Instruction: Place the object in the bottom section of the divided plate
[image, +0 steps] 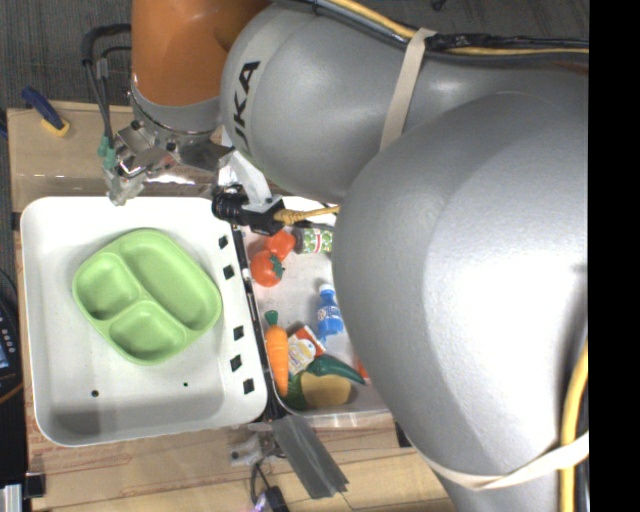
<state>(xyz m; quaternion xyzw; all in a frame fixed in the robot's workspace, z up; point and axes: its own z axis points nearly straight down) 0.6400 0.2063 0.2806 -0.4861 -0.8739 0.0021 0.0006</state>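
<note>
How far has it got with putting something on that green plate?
Nothing looks done: the green divided plate holds no object in any section. The gripper sits above the left bin's top edge with nothing visibly held. The toys, like the carrot, remain in the right bin. Picking and placing remain.

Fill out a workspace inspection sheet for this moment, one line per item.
Surface: wooden bench bearing two white bins; left bin.
Job's things: green divided plate lies in the left bin, its sections bare.
Clutter: toy tomato, carrot, small blue bottle in the right bin.
Grippers: gripper above the left bin's top edge.
Cables: black cable beside the wrist.
Surroundings: blue and yellow tool at top left.
</note>
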